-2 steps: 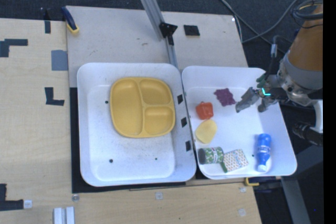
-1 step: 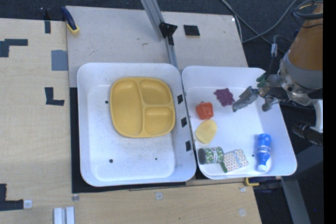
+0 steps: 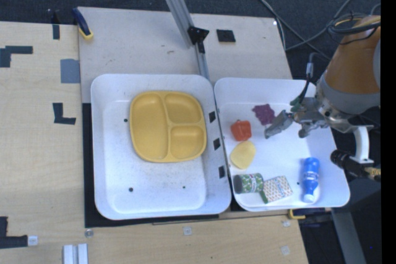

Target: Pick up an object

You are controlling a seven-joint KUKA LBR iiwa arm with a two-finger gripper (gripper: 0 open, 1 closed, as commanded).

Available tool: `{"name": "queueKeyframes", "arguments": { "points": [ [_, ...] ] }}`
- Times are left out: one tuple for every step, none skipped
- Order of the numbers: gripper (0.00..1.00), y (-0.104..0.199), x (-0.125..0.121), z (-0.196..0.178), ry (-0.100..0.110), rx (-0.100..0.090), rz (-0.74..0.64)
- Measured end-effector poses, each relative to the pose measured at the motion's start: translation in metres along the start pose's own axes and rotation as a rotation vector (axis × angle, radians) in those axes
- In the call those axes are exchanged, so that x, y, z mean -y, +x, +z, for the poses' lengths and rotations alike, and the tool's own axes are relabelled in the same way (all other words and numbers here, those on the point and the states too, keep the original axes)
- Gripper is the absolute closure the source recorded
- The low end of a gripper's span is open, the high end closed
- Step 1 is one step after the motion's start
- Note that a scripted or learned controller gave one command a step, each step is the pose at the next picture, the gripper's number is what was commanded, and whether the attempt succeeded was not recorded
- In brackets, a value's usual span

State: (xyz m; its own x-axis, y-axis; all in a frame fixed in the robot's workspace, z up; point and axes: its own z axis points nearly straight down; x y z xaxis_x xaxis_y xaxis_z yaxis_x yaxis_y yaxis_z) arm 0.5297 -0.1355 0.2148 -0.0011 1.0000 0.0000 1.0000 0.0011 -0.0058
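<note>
Claw (image 3: 279,125) hangs in right bin (image 3: 322,88) — whether spread or pressed together, you cannot tell. Nothing seen pinched. Purple piece (image 3: 264,112) lies just up-left of claw tip, nearest candidate; orange block (image 3: 241,130) further left, apart. Your move turns on that short leftward offset.

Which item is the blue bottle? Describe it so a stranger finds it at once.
Start at the right-hand white bin, the one without the yellow divided plate. Go to its lower right corner, where the blue bottle lies on end, beside the patterned carton. It is the only blue object, with a white label band.
</note>
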Motion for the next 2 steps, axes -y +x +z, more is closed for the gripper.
{"name": "queueKeyframes", "arguments": {
  "points": [
    [0.0,0.002,0.001,0.065,0.001,-0.001,0.001],
    [0.0,-0.001,0.005,0.127,-0.004,0.001,0.002]
  ]
}}
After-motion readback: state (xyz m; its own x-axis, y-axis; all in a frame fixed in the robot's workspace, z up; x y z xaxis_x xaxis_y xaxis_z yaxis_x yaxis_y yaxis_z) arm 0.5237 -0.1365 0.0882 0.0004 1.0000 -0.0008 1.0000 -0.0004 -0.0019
